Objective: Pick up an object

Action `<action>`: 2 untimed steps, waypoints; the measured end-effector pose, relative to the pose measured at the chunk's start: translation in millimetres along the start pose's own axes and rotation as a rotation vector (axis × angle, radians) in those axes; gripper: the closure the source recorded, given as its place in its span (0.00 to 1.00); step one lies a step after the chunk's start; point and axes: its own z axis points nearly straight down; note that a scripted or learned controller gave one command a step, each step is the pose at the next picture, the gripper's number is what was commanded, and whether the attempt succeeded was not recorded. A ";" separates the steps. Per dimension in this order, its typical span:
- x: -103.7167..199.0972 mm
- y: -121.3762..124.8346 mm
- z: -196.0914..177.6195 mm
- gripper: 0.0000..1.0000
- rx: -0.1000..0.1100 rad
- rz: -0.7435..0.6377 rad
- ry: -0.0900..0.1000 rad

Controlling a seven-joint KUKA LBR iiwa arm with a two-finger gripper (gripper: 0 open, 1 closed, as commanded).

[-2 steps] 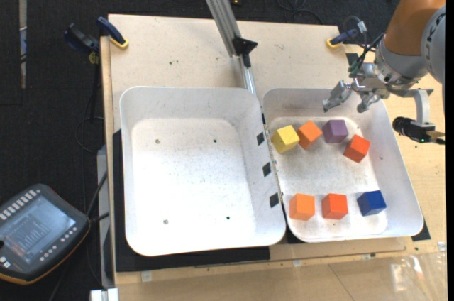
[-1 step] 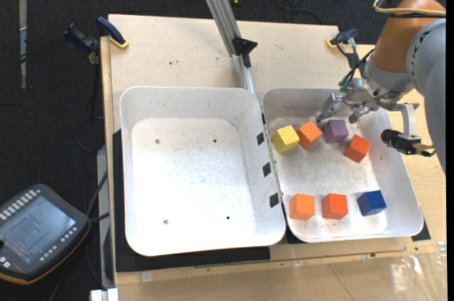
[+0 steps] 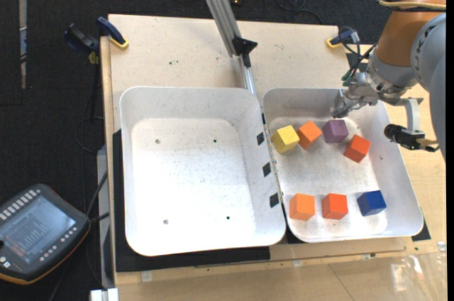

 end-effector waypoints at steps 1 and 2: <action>-6.1 5.1 -63.1 1.00 -0.005 0.002 -0.001; -6.7 7.9 -128.9 1.00 -0.006 -0.001 -0.001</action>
